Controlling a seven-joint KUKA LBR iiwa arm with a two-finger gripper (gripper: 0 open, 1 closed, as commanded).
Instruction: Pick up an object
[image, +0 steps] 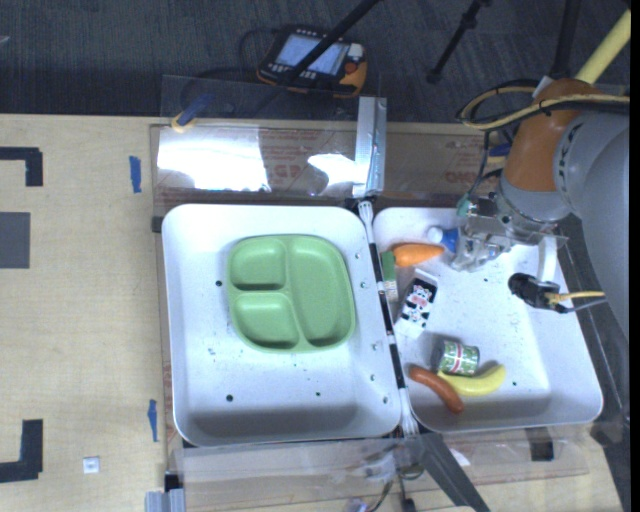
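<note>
Dark carpet lies beyond the pale wooden tabletop (70, 330), which carries two shallow white bins side by side; blue tape strips and black corner marks dot the wood to the left of them. A handheld controller (308, 60) with a lit screen sits on the floor behind the bins.

The left bin (200, 400) holds a green divided plate (292, 291), lying flat near its middle. All other things are placed here relative to that plate.

The right bin (560, 390) lies to the right of the plate, across the shared rim. Just beyond that rim, level with the plate's top edge, lies an orange carrot-like toy (416, 254), with a small blue item (449, 241) beside it on the far side. A black-and-white patterned card or box (419, 302) sits level with the plate's middle. Lower and farther right, a small green can (459, 356) lies on its side, touching a yellow banana (478, 381), and a red sausage-shaped toy (437, 387) lies just beside the banana's near end.

The grey arm with its orange band (530, 150) reaches in farthest from the plate, and the gripper (478, 245) hangs over the right bin's back part, near the blue item. Whether its fingers are apart or together cannot be told, and nothing is seen between them.
</note>
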